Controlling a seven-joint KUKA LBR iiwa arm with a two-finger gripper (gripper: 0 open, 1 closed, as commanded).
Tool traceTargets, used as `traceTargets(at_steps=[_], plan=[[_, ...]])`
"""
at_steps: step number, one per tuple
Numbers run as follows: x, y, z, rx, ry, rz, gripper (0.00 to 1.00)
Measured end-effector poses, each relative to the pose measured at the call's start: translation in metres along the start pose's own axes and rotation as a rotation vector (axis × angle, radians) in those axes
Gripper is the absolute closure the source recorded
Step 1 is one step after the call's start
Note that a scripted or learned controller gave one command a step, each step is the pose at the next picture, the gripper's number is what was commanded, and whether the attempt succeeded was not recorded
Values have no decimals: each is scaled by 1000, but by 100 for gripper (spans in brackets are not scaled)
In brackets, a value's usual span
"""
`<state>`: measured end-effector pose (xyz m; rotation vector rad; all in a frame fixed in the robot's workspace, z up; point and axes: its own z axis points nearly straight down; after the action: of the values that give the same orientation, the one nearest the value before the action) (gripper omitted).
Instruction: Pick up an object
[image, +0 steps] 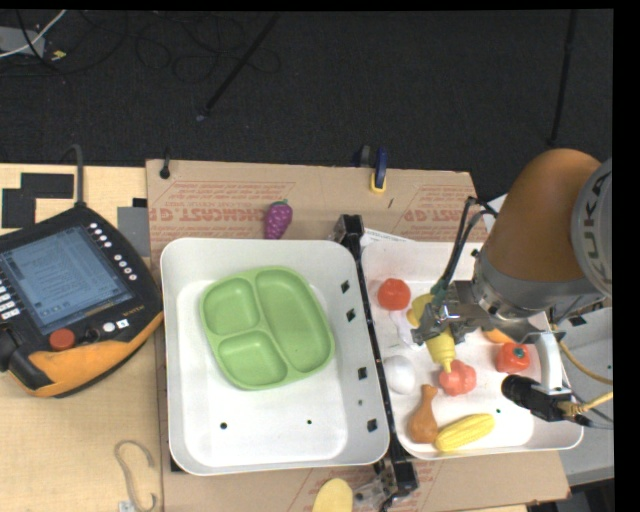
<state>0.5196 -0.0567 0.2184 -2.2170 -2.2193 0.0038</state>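
The gripper (440, 325) hangs over the right bin (520, 432), fingers closed around a yellow toy (441, 349).

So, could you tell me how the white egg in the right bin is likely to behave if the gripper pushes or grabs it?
The white egg looks smooth and rounded, so it would probably roll when nudged, likely towards the bin wall beside it. Its glossy curved surface may slip out between the gripper fingers unless squeezed near the middle. It appears to be toy food, so probably light and rigid.
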Motion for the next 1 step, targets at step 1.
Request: traceTargets(at_steps=[1], plan=[[-5, 10, -17, -4, -1, 1, 100]])
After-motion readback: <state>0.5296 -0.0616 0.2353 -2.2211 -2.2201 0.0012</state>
